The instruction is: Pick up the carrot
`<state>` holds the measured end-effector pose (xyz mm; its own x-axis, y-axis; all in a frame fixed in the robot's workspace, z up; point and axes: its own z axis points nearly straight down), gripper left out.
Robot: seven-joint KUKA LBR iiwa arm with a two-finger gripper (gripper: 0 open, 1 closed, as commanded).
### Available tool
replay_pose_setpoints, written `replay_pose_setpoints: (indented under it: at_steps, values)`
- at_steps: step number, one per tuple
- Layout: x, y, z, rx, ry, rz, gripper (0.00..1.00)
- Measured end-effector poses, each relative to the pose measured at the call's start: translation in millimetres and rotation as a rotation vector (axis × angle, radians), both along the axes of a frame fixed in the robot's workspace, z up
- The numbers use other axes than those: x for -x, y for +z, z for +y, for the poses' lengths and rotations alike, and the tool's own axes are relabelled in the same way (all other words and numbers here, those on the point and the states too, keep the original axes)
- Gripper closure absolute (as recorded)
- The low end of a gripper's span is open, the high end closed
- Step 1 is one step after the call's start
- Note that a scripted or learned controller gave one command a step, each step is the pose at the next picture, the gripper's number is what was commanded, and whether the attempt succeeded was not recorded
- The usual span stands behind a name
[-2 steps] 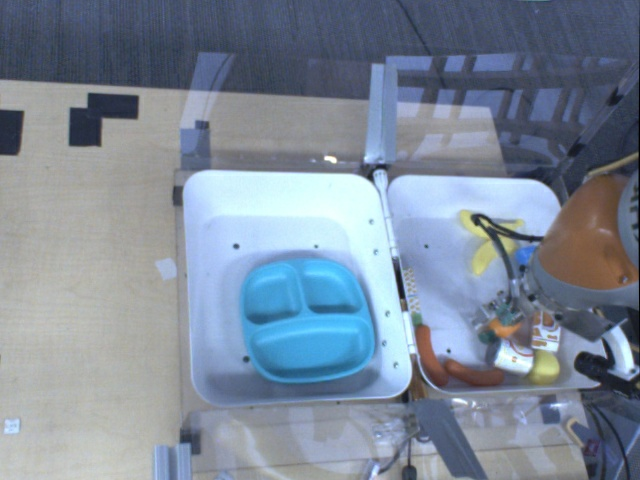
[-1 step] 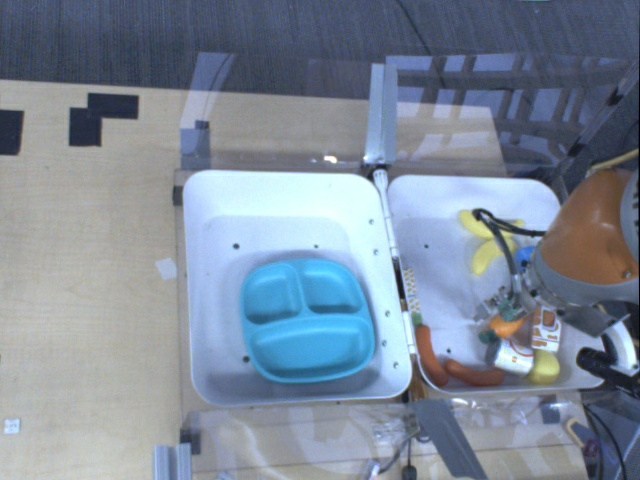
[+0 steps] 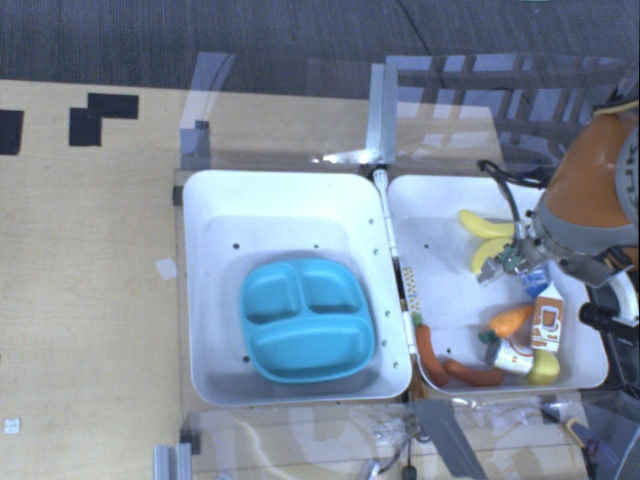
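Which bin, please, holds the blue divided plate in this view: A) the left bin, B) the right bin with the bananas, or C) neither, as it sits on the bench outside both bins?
A: the blue plate lies inside the left bin, while the bananas and the gripper are over in the right bin.
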<state>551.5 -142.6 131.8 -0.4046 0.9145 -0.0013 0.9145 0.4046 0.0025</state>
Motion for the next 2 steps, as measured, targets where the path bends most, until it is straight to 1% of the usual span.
replay_pose_setpoints:
  at_steps: [1, 2]
  values:
    - [0, 0, 0, 0.0, 0.0, 0.0, 0.0]
    - [6, -42, 22, -0.001, -0.158, -0.001, 0.0]
